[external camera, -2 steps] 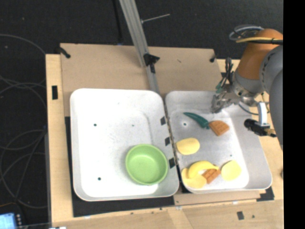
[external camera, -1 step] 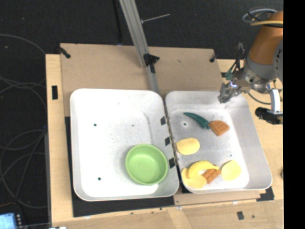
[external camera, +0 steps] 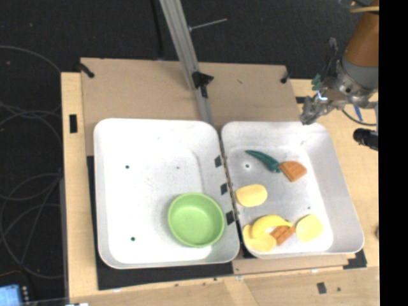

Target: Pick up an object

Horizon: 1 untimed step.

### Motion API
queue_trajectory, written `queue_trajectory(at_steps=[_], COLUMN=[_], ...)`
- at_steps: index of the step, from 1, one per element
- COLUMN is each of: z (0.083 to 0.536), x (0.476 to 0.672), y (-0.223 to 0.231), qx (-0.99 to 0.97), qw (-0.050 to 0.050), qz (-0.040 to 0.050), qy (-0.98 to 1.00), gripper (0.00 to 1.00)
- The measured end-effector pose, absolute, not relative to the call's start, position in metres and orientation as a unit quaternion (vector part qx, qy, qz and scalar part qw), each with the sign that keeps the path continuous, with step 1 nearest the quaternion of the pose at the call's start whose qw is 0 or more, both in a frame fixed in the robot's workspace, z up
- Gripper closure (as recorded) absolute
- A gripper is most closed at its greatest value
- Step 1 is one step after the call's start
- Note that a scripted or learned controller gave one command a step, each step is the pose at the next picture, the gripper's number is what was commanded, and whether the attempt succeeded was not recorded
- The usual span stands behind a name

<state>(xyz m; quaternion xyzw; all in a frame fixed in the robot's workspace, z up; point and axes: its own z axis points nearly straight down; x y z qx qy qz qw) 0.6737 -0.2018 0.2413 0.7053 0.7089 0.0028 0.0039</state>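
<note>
- While the grey arm with its orange band [external camera: 364,40] stands at the far right corner of the worktop [external camera: 159,85], its pincer [external camera: 310,112] hangs just outside the back rim of the right shallow white bin [external camera: 341,190]; whether it is wide or narrow cannot be told, and nothing shows between its tips.
- No object is lifted yet; all candidates lie in the bins.
- Right bin contents: a dark green curved piece [external camera: 262,160] touching an orange wedge [external camera: 294,170] near the middle; a pale yellow oval piece [external camera: 251,195] by the inner wall; a cluster of yellow rounds [external camera: 264,227], a small orange stick [external camera: 282,234] and a yellow disc [external camera: 309,228] at the front.
- Left bin [external camera: 127,145]: a light green plastic bowl [external camera: 196,218], upright, at the front right corner.
- Judgement: the green piece and wedge lie nearest the pincer and apart from the walls, so they suit a descent best.
</note>
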Motion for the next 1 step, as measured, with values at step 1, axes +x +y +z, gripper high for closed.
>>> queue_trajectory(at_steps=[1], z=[0.2872], x=[0.6749], y=[-0.2030], qx=[0.705], qw=[0.003], qz=[0.0023], qy=[0.709], gripper=[1.00])
